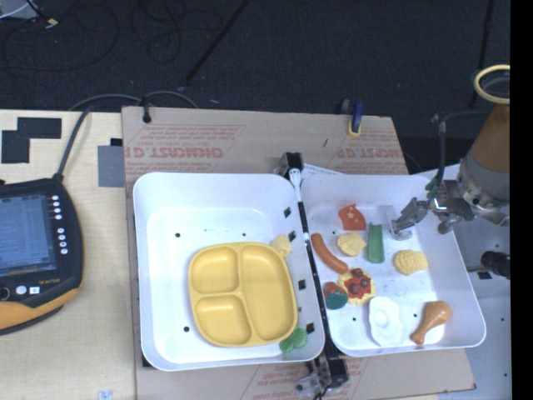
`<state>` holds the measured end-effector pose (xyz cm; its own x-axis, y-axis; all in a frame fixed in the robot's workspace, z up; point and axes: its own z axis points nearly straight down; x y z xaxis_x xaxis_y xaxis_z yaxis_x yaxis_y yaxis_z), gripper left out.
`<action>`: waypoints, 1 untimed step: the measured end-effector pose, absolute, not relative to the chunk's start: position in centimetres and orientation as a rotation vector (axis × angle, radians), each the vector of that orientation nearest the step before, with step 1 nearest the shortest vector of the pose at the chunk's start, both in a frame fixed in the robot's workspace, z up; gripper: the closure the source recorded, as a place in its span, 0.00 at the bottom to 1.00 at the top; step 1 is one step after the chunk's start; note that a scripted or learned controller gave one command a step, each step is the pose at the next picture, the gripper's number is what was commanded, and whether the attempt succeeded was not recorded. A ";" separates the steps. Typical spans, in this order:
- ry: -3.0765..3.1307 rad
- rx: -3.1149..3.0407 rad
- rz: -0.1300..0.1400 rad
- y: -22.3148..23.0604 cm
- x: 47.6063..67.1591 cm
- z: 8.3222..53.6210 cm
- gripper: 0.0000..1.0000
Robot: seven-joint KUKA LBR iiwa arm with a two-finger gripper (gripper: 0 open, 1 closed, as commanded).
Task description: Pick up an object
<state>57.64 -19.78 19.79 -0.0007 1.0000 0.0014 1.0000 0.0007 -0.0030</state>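
Reaching in from three o'clock, the arm carries its pincer above the upper part of the right bin; whether it is open or closed I cannot tell, and nothing shows in its grip. No single object is set by the task, so any of the toy foods in that bin could serve. Nearest the pincer, toward seven o'clock from it, stands the green piece, with the yellow corn just beside it at four o'clock. The red piece lies at nine o'clock from the pincer, and the sausage rests along the bin's left wall. The drumstick and white egg sit near the bin's six o'clock edge, well apart from the pincer. The left bin holds a yellow divided plate, with a small green item at its five o'clock corner. By my judgement the pincer is poised to descend, likely toward the green piece or corn.
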 end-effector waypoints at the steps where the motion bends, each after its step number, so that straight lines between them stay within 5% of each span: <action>1: -2.238 -2.212 -0.013 -8.5 56.6 33.3 0.00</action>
